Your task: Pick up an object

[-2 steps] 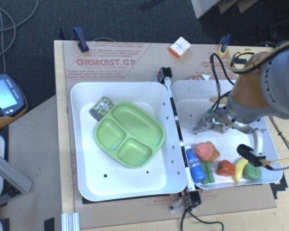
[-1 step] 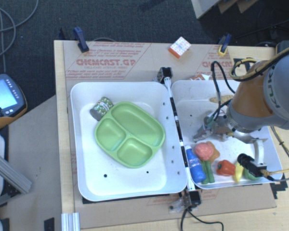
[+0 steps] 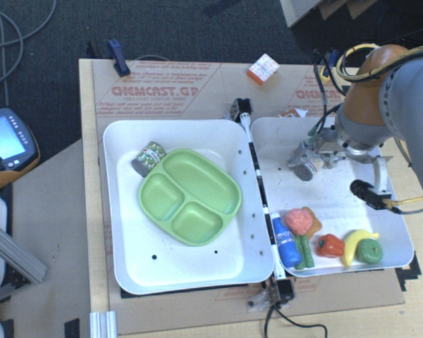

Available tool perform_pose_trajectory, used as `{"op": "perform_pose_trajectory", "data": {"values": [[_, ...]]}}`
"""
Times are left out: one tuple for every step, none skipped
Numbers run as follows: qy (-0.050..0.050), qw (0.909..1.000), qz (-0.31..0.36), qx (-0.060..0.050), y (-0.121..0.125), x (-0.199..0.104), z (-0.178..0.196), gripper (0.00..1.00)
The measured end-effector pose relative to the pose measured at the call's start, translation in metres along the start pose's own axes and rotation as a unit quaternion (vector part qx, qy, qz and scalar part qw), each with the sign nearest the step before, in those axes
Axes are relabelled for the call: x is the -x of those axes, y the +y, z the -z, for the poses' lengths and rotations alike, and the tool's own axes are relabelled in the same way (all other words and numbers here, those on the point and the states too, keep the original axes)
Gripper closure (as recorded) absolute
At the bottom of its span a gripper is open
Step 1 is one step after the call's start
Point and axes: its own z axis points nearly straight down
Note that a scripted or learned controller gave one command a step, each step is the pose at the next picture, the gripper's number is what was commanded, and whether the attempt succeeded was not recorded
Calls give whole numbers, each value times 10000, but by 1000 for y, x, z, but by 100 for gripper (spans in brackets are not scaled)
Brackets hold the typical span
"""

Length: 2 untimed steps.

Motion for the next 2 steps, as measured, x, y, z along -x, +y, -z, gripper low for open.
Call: {"op": "perform_pose_trajectory", "data": {"values": [[8, 10000, -2, -22, -3, -1, 10, 100], [22, 10000, 28, 7, 24, -91, 105, 100]]}}
